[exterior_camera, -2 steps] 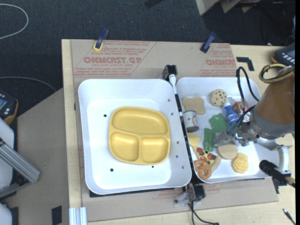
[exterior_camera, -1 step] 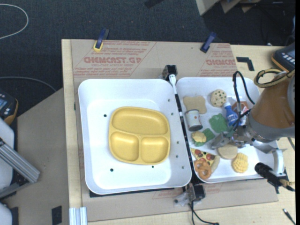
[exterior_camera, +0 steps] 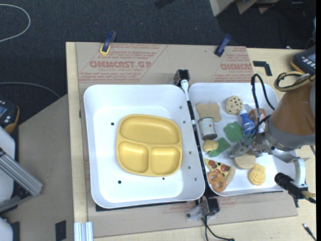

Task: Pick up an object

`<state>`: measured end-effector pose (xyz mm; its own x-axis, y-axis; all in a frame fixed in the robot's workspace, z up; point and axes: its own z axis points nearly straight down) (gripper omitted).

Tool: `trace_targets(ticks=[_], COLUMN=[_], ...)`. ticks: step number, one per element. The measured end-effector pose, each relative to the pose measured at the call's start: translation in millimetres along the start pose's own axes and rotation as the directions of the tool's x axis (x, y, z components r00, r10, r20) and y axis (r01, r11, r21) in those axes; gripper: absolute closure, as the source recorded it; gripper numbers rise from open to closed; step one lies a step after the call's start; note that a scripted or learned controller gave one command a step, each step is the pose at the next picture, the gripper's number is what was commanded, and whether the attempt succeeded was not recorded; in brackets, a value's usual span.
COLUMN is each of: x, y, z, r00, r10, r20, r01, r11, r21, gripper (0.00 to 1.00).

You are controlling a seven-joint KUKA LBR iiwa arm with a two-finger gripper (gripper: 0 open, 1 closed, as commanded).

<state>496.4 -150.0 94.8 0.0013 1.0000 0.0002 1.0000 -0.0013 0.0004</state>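
Observation:
The right bin (exterior_camera: pixel 220 90) holds several toy foods: a tan bread slice (exterior_camera: pixel 208 109), a speckled cookie (exterior_camera: pixel 233 104), a small can (exterior_camera: pixel 207 128), a green piece (exterior_camera: pixel 232 132), a blue bottle (exterior_camera: pixel 247 124), a pale yellow piece (exterior_camera: pixel 211 145), a pizza slice (exterior_camera: pixel 219 174), a beige oval piece (exterior_camera: pixel 245 161) and a yellow corn cob (exterior_camera: pixel 257 174). My gripper (exterior_camera: pixel 247 148) is low in this bin, just above the beige oval piece and beside the green piece. The wrist hides its fingertips.
The left bin (exterior_camera: pixel 98 102) carries a yellow divided plate (exterior_camera: pixel 148 144). The grey arm (exterior_camera: pixel 296 119) with black cables enters from the right over the right bin's far side. Clamps (exterior_camera: pixel 106 43) sit on the cardboard behind the bins.

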Motion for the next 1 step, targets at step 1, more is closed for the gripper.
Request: trace_targets(ticks=[1], x=[2.8], y=[-6.0], z=[-59.8], r00=[1.0], r10=[-0.001], r20=[0.003], r01=[0.002], r11=[1.0], r21=[-0.005], gripper=[1.0])
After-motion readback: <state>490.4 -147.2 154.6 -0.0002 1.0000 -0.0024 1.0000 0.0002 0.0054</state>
